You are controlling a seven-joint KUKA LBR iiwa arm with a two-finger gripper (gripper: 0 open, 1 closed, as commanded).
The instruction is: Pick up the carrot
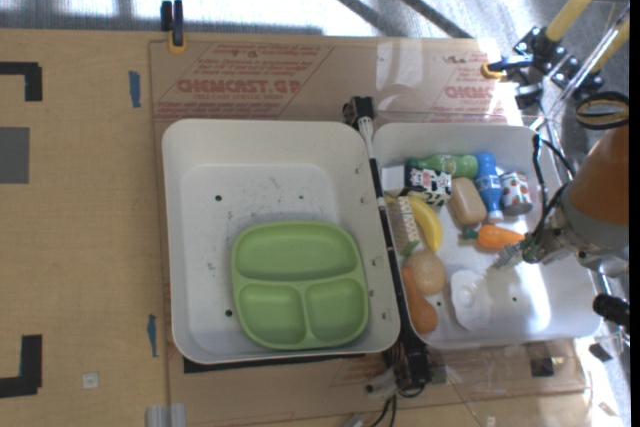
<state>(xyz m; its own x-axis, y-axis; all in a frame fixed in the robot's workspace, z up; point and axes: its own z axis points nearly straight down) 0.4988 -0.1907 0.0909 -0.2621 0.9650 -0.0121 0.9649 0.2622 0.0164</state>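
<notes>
Orange and tapered, the carrot [497, 236] lies in the right bin [560, 315], toward its 3 o'clock side, just below a tan bread roll [467, 203]. At the carrot's 4 o'clock, close beside it, hangs the claw [520, 253]; whether it is released or clenched cannot be told. At the left bin's [190, 215] 6 o'clock sits a green divided plate [298, 283].
</notes>
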